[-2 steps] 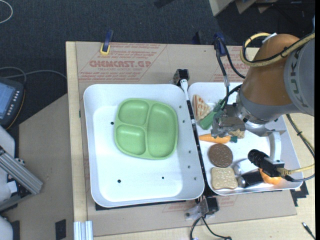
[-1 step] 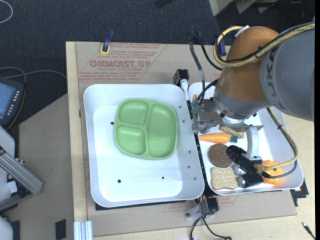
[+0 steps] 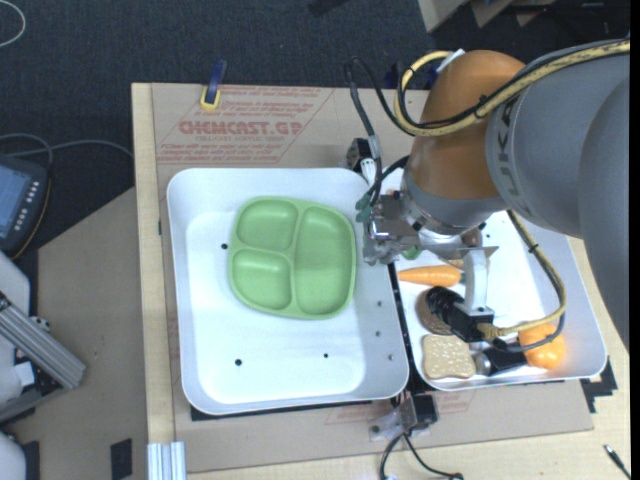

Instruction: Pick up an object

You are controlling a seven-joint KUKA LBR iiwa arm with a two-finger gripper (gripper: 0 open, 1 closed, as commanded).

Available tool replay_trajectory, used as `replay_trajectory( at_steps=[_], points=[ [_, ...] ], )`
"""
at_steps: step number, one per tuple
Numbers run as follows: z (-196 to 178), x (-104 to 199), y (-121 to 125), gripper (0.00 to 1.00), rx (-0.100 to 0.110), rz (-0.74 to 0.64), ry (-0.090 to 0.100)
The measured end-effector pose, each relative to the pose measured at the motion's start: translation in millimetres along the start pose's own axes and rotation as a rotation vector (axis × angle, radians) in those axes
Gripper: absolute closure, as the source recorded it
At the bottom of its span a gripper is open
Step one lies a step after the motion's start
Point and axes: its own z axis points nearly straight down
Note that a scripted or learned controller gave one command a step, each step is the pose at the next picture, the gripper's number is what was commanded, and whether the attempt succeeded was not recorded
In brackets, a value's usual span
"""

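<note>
My gripper hangs low over the left part of the right bin, mostly hidden under the grey wrist and orange band. Just below it lies an orange carrot, pointing left. Nearer the front are a round brown disc and a tan slice of toast. An orange rounded piece sits at the bin's front right. I see nothing held in the gripper.
A green divided plate lies in the left bin. The arm covers the back of the right bin. A raised rim separates the two bins, beside the gripper. Cables run across the cardboard behind the bins.
</note>
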Motion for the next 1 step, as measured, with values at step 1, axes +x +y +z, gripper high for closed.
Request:
replay_trajectory(
  at_steps=[1],
  points=[
    [-1.4, -7.7, -2.5, 1.00, 0.003, 0.005, 0.000]
  ],
)
